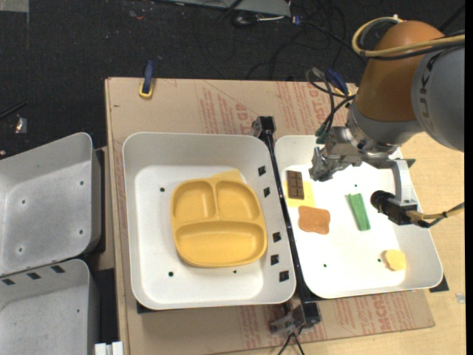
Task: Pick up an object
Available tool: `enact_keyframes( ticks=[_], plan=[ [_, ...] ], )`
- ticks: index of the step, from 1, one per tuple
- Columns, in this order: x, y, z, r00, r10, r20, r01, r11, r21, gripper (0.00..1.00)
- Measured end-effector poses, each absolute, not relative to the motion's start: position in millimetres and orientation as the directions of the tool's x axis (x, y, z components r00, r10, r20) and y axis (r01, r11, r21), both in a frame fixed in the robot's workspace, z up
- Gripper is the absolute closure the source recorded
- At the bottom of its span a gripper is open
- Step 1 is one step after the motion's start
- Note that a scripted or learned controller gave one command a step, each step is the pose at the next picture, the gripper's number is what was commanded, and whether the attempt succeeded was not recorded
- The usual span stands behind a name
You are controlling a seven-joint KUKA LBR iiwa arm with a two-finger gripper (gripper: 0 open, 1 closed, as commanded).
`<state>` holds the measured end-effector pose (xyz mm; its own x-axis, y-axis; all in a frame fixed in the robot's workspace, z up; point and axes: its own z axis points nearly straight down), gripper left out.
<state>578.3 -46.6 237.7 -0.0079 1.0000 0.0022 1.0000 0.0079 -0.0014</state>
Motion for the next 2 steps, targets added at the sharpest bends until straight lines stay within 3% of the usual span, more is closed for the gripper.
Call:
enact_keyframes(
  ticks=[2],
  plan=[
    [587.4,61.9,231.0,-0.009,1.000,0.002,1.000,0.009,0.002,1.00]
  ],
)
